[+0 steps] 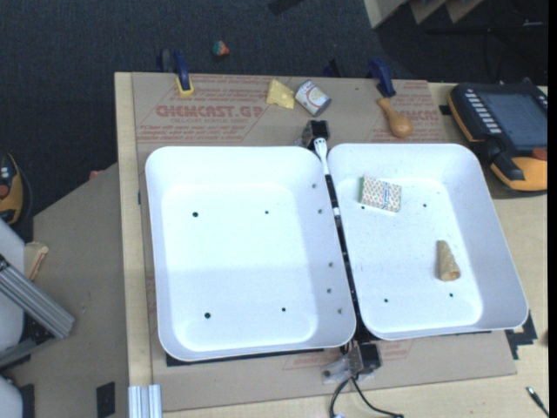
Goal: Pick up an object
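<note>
Two objects lie in the right white bin (pixel 487 233). A small flat packet with a green-and-white pattern (pixel 381 194) rests near the bin's far left part. A tan cone-shaped piece (pixel 447 260) lies toward the near right, its tip pointing away from me. The left white bin (pixel 174 320) sits beside it, sharing the middle rim.
Behind the bins on the brown board lie a yellow wedge (pixel 280 95), a small white box (pixel 312 97) and a tan wooden piece (pixel 397 121). Two blue clamps (pixel 182 70) hold the board's far edge. A black and yellow pendant (pixel 512 129) sits at the far right.
</note>
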`<state>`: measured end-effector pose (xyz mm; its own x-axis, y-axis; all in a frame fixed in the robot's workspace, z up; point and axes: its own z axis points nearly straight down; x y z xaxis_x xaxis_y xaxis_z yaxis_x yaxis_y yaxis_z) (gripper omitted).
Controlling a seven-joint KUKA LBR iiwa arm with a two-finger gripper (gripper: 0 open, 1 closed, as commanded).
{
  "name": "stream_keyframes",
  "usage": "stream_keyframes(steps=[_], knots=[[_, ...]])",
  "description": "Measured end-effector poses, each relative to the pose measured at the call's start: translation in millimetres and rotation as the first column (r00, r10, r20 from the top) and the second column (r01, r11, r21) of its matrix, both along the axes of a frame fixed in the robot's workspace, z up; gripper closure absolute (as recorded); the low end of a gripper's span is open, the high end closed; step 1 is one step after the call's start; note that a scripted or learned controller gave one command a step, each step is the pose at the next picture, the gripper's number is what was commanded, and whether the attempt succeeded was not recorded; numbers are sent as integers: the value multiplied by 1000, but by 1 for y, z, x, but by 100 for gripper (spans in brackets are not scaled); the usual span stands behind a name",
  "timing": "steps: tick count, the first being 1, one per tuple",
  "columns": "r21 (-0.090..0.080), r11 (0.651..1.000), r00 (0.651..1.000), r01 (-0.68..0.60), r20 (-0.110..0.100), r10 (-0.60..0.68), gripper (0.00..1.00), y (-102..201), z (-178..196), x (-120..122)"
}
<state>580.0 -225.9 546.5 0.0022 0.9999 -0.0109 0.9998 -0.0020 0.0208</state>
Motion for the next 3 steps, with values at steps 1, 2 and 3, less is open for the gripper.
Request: stream_keyframes(steps=[1,2,3], knots=[[16,1000,999,-6,-33,6,100,56,-126,-14],[17,1000,999,-8,-36,8,100,124,-248,-43],[4,1000,1000,7,-11,-7,100,38,-176,-79]])
